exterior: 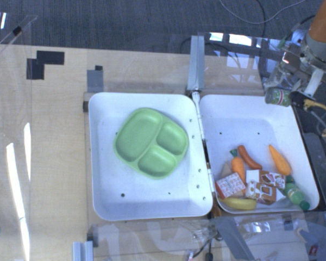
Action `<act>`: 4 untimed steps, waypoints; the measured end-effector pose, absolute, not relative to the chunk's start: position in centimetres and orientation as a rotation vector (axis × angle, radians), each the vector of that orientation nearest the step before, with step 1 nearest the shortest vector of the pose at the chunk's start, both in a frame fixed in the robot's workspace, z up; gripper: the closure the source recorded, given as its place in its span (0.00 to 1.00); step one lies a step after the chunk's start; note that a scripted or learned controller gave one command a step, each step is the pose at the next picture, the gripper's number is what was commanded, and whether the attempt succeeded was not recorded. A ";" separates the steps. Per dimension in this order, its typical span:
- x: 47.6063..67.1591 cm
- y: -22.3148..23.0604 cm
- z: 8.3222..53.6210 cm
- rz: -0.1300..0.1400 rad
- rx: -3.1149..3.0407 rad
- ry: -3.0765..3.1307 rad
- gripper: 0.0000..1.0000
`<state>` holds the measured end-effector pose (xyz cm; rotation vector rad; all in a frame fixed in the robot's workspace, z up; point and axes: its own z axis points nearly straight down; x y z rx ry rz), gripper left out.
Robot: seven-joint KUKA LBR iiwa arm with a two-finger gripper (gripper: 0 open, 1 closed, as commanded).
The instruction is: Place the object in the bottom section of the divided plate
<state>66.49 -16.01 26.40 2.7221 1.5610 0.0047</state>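
A light green divided plate (131, 140) lies in the left white bin (106, 194), with one large section on its left and two smaller ones on its right; the bottom section (157, 162) holds nothing. My gripper (282, 88) hangs at the far right corner of the right bin (244, 118), under the orange-banded wrist. A small green-and-white bottle (277, 97) lies sideways between its fingers, lifted above the bin's rim.
The near end of the right bin holds toy food: an orange carrot (278, 159), a sausage (249, 157), snack cartons (231, 185), a banana (240, 203) and a green bottle (296, 196). A metal divider (195, 64) runs between the bins at the back.
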 end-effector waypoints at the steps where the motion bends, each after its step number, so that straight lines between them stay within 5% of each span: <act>1: 60.2 -9.9 16.5 0.003 2.652 1.683 1.00; 3: 59.0 1.1 21.6 0.008 2.683 1.632 1.00; 4: 64.3 6.6 23.5 0.007 2.666 1.661 1.00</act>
